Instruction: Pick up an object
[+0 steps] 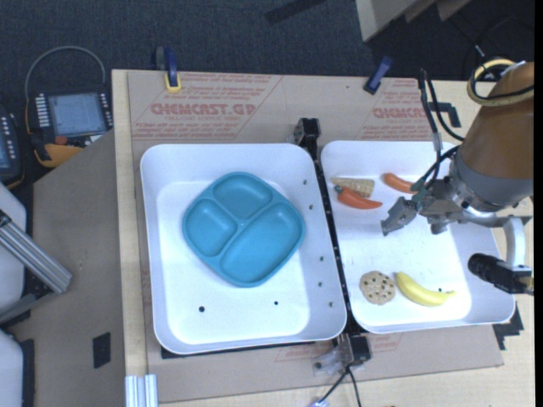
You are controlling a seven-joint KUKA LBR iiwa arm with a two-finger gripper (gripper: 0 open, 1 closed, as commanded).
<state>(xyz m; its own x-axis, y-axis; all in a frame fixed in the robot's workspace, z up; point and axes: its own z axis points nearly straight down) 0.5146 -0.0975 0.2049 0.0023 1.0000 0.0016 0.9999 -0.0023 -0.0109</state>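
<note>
Grey arm (496, 181) with broad orange band above the wrist; black cables looping beside it; dark grey two-finger gripper (405, 217) of angular metal.

The grey arm with its orange band (502, 142) is running off the right edge, its upper part cut away. It is covering the right end of the small orange-red sausage-shaped piece (397, 181) and part of the right-hand shallow white bin (424, 316). The handheld screen unit (75, 114) at far left is showing a display too small to read.
</note>
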